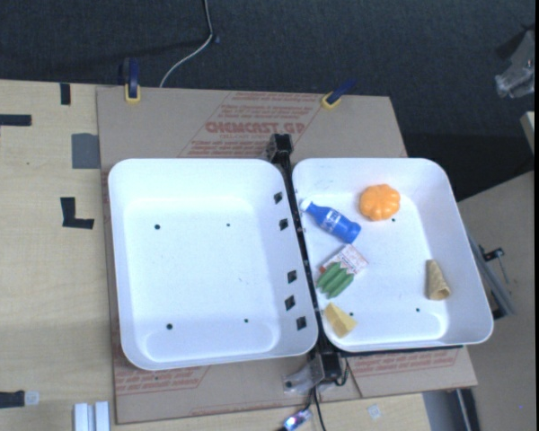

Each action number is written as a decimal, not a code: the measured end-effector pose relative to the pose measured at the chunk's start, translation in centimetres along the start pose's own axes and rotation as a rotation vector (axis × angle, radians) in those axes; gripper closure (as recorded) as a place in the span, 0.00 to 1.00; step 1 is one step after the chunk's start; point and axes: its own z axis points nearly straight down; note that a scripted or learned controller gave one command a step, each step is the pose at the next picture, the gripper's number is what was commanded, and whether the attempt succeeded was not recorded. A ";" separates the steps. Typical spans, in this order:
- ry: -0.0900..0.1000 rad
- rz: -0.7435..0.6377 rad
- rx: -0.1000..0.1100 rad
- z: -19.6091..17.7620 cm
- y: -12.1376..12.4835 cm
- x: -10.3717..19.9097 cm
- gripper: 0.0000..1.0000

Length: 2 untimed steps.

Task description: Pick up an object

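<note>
The right bin [459, 241] holds several small objects. An orange pumpkin-shaped piece [379, 201] lies near its far side. A blue bottle with a white cap [332, 222] lies tilted close to the left wall. A green bundle [335, 281] with a white and red tag [351, 260] sits near the middle. At the near left corner rests a yellow wedge [339, 320]. A tan cone [437, 280] lies by the right wall. A grey piece of the machine [515, 68] shows at the top right edge, far from the bins.
The left bin [130, 268] stands beside the right one, joined by black clips [294, 277]. Both rest on a cardboard sheet [251, 124] held by two clamps [131, 90] at the back. A white cable [193, 48] runs behind. Black tape marks [72, 214] lie on the wooden bench at the left.
</note>
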 end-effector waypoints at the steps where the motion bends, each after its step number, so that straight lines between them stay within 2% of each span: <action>1: 0.007 -0.004 0.013 8.7 -6.9 6.7 1.00; 2: 0.005 0.002 0.016 20.8 -10.1 7.3 1.00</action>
